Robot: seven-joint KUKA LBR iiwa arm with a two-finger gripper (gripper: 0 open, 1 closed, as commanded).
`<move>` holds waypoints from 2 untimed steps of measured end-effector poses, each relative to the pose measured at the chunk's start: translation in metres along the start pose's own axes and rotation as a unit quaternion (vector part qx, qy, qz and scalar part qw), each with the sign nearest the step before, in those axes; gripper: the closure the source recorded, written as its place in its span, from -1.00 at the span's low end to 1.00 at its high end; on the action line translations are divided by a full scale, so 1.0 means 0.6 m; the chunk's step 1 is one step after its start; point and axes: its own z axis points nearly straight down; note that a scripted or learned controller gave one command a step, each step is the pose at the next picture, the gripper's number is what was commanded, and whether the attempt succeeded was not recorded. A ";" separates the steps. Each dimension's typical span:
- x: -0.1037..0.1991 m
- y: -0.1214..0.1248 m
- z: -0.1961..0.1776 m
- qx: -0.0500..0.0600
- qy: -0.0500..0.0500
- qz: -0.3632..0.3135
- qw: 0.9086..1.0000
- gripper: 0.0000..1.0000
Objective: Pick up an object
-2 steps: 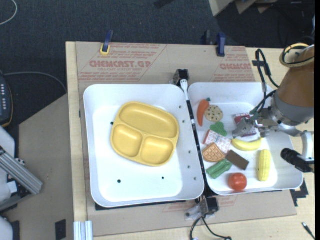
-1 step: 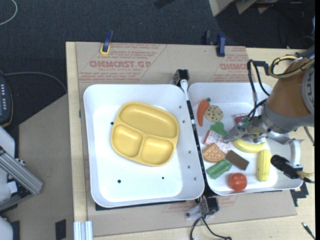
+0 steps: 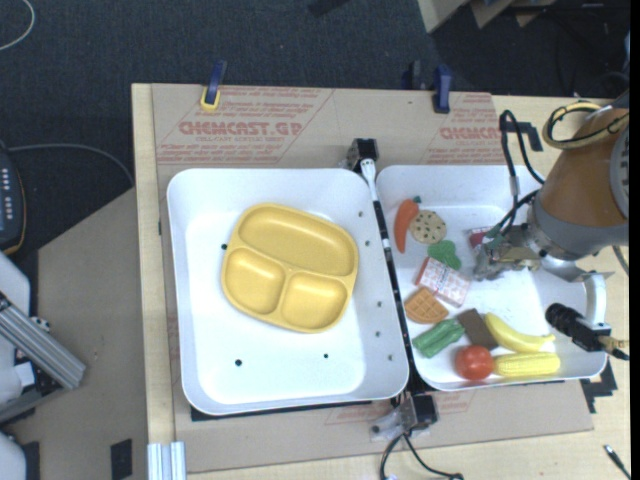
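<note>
My gripper (image 3: 493, 261) is low over the middle of the right bin (image 3: 470, 183), with the orange-banded wrist (image 3: 585, 193) behind it to the right. It hangs just right of a pink-and-white wafer packet (image 3: 443, 281) and a small green piece (image 3: 444, 256). A small reddish item (image 3: 479, 236) lies right beside it at upper left. Further left lie a carrot (image 3: 404, 224) and a chocolate-chip cookie (image 3: 429, 228). Toward the front are a waffle (image 3: 427, 307), a green pickle (image 3: 438, 339), a brown bar (image 3: 474, 326), a banana (image 3: 518, 334), a tomato (image 3: 475, 363) and a corn cob (image 3: 528, 366).
The left bin (image 3: 200, 348) holds a yellow divided plate (image 3: 290, 268). A black divider rail (image 3: 385, 258) runs between the bins. Black cables (image 3: 515, 153) hang off the arm over the right bin's back edge. A black fitting (image 3: 572, 325) juts over the bin's right rim.
</note>
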 end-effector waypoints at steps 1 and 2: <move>-0.015 -0.007 -0.084 0.003 -0.002 0.001 1.000 1.00; -0.022 -0.003 -0.157 0.002 -0.002 0.000 1.000 1.00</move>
